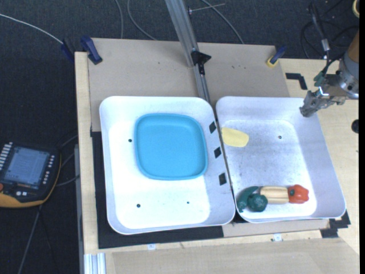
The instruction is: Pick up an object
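Observation:
A pale yellow piece (234,137) lies at the left wall of the right bin (319,147). Along that bin's near edge lie a dark green lump (252,201), a tan stick-shaped piece (274,194) and a red piece (298,194), touching in a row. A light blue square plate (170,146) rests in the left bin (117,153). My gripper (312,104) hangs over the far right corner of the right bin, well away from all the objects, and nothing shows between its fingers.
A slanted metal pole (183,21) rises from the far side of the bench between the bins. Blue and yellow clamps (90,49) sit at the bench's far corners. A handheld pendant (25,171) lies on the floor at the left, with cables behind.

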You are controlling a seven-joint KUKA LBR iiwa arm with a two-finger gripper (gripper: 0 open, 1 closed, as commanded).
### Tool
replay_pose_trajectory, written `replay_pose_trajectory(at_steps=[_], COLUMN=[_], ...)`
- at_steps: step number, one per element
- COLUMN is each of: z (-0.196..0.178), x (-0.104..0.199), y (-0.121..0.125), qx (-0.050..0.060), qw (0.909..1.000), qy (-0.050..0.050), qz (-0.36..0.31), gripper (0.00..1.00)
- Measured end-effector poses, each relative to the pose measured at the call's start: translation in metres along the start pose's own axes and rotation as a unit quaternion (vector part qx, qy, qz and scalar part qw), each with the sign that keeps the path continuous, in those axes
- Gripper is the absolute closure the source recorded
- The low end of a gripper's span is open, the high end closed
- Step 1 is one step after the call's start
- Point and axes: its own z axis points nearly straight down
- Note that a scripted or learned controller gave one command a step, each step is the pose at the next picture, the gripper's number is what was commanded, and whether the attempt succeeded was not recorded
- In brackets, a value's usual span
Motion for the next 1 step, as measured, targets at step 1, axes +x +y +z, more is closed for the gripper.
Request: replay_pose_trajectory(at_steps=[1], z=[-0.0445], x=[-0.0001], y=[0.0009], qx=[0.001], qw=[1.0000], qy=[0.000], qz=[0.000], gripper=[1.00])
